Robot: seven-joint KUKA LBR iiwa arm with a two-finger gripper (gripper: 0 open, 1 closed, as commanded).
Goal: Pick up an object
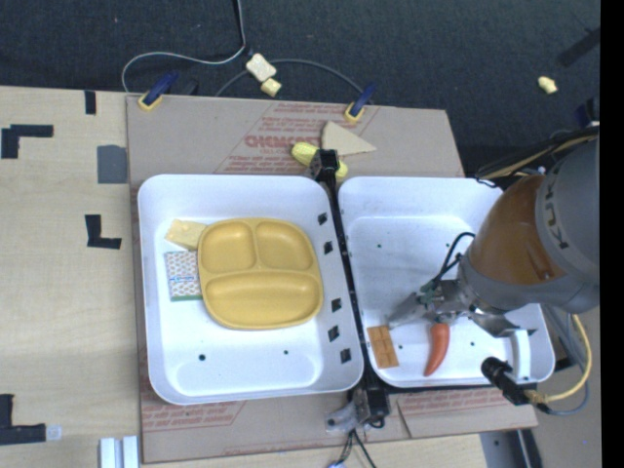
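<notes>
**benchwatcher:** Biggest thing first: the wooden tabletop (pixel 58 261) with a sheet of cardboard (pixel 283 135) on it, and two white bins on top of that. The left bin (pixel 156 359) has a yellow divided plate (pixel 260 272) sitting pretty much in the middle, with a pale yellow card (pixel 183 232) and a small patterned packet (pixel 181 274) tucked against the plate's left edge.

**gripfan:** And the arm?

**benchwatcher:** The grey arm (pixel 575 232) with its orange band comes in from the right and hangs over the right bin (pixel 390 203). The jaws (pixel 437 305) are down low in the front half of that bin.

**gripfan:** Holding anything?

**benchwatcher:** Honestly can't tell whether they're wide or narrow, it's a dark tangle of metal from this angle. The thing to pick up looks like the orange-red carrot (pixel 438 347). It lies on the bin floor right under the jaws, top end touching or very nearly touching them, pointy end angled toward the front wall. I can't see it between the fingers.

**gripfan:** Anything else in there?

**benchwatcher:** A little orange-brown block (pixel 382 346) just left of the carrot, near the divider. Behind the bins there's a tan wedge (pixel 346 139) and a small yellow piece (pixel 305 150) on the cardboard.
</notes>
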